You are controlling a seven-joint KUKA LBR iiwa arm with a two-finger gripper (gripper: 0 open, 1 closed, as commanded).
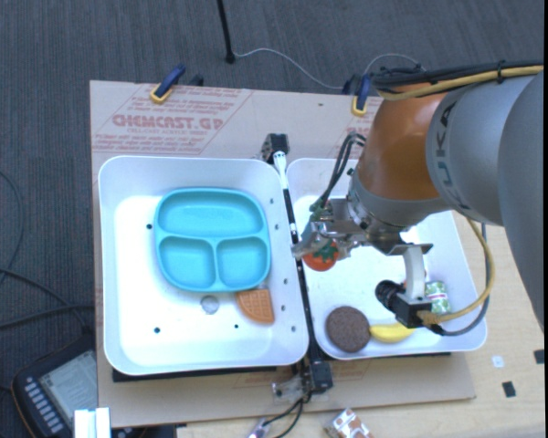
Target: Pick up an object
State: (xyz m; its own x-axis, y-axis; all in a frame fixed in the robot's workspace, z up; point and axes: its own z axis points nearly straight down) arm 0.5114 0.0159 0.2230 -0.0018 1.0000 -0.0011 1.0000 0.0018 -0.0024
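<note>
Dark grey carpet (36, 62) surrounds a brown board printed with red lettering, which serves as the desk (164, 126). Two clamps hold its far edge, one on the left (168, 82) and one further right (360, 99).

Two white bins sit side by side on the desk. The left bin (110, 245) holds a blue divided plate (212, 240) with three compartments, lying flat towards the middle of the bin. Just near of the plate lie a small grey lump (209, 305) and, to its right, an orange-brown wedge (257, 305) close to the bin's right wall.

The grey arm (420, 162) with its orange band reaches over the right bin (365, 276) from the right. Its claw (321, 238) hangs low at the left side of that bin, close to the wall between the two bins. A red fruit with a green top (321, 259) shows directly at the claw's near end. I cannot tell whether the claw is apart, together or clamped on the fruit, nor whether the fruit rests on the bin floor.

Nearer in the same bin, a round brown cookie (349, 328) lies flat, with a yellow banana (391, 333) just beside it on the right.
</note>
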